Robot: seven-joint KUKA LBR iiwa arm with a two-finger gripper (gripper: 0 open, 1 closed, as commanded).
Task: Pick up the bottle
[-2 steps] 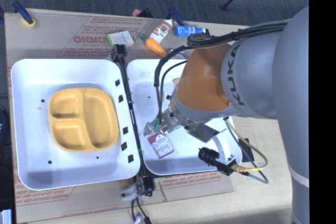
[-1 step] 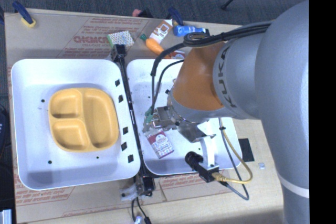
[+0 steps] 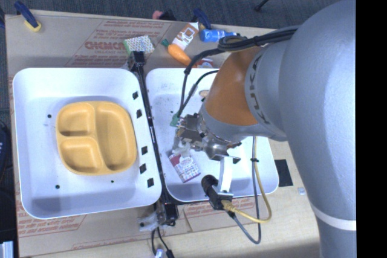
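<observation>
My gripper [image 3: 186, 141] hangs low in the right bin [image 3: 158, 99], under the grey and orange wrist. The wrist hides how its fingers stand. Just in front of the gripper, touching or nearly touching it, lies a small item with a red and white label [image 3: 185, 167], on the bin floor near the front wall. I cannot tell whether this is the bottle. A small white bottle with an orange label [image 3: 186, 35] lies on the bench behind the right bin, outside it. The arm covers most of the right bin's middle and right side.
The left bin [image 3: 30, 130] holds a yellow divided tray [image 3: 95, 136]. Behind the bins lie an orange carrot-like toy [image 3: 177, 54], a green patterned packet [image 3: 139, 44] and a blue object [image 3: 211, 35]. A black divider with clips [image 3: 147, 124] runs between the bins. Cables loop at the front [image 3: 242, 214].
</observation>
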